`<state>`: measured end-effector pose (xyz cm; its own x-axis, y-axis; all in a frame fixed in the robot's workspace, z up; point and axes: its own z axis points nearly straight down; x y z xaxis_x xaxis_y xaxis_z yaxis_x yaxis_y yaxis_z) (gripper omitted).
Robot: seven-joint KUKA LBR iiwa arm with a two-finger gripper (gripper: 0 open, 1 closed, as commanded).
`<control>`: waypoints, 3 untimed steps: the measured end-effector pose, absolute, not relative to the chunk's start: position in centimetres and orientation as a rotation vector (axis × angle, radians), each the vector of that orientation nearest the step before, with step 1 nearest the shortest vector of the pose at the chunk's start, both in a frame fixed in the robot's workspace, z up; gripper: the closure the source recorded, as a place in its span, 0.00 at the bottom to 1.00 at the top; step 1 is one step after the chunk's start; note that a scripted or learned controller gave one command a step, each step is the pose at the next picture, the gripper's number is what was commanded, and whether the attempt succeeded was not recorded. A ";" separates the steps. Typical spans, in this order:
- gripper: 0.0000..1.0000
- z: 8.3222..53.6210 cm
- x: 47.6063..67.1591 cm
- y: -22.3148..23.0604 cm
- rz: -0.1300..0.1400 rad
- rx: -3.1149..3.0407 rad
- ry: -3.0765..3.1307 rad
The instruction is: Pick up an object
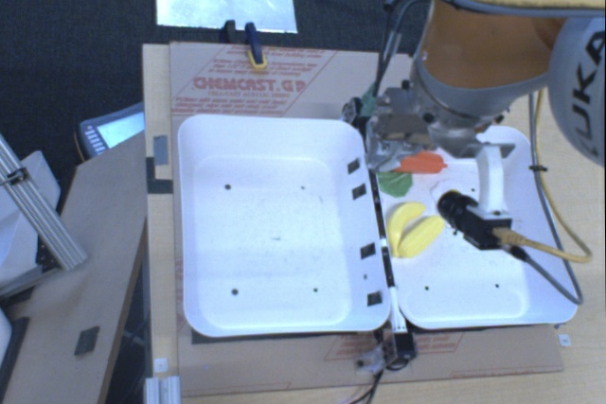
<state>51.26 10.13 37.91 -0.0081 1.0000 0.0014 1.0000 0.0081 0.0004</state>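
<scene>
Arm [502,5] above; yellow object [414,230] below hand [402,142].

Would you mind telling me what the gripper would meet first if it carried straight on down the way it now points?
Probably the green object in the right bin, just below the gripper, with the orange object close beside it. Depth is hard to judge from this slanted view.

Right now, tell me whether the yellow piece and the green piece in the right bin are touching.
Apart. The camera view shows a strip of white bin floor between the yellow piece and the green piece above it.
</scene>
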 end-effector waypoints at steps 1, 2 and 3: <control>1.00 41.9 51.1 15.3 -0.010 -2.212 -2.233; 1.00 49.5 48.6 19.9 -0.014 -2.213 -2.233; 0.00 49.1 48.6 19.7 -0.003 -2.217 -2.227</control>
<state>48.65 19.65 49.09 -0.0044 1.0000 0.0011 1.0000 0.0044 0.0019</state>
